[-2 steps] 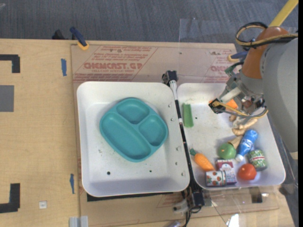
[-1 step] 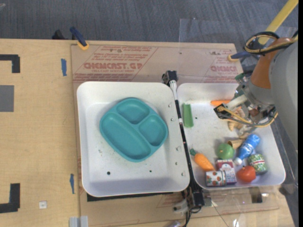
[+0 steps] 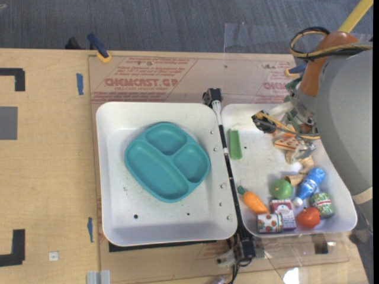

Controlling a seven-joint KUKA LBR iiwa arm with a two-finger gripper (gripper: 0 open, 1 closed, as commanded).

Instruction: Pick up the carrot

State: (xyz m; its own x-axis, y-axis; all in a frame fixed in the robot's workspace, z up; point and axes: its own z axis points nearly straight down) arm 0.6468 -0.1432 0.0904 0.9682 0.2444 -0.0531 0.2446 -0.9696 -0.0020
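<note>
A: Carrot (image 3: 254, 202) position?

B: Right bin (image 3: 249, 126), near its left wall, toward the front. Long axis runs diagonally: green stem end points up-left toward the divider, orange body runs down-right toward the small carton (image 3: 276, 221).

A: Neighbours?

B: Green apple (image 3: 282, 189) just to its right, tomato (image 3: 308, 218) further right, blue bottle (image 3: 310, 185) beyond the apple. A green stick (image 3: 234, 144) lies further back, near the divider.

A: Left bin (image 3: 112, 158)?

B: Holds a teal divided plate (image 3: 167, 161).

A: Tool?

B: Arm (image 3: 346, 117) over the right bin's far corner; cannot tell the tool's state.
</note>
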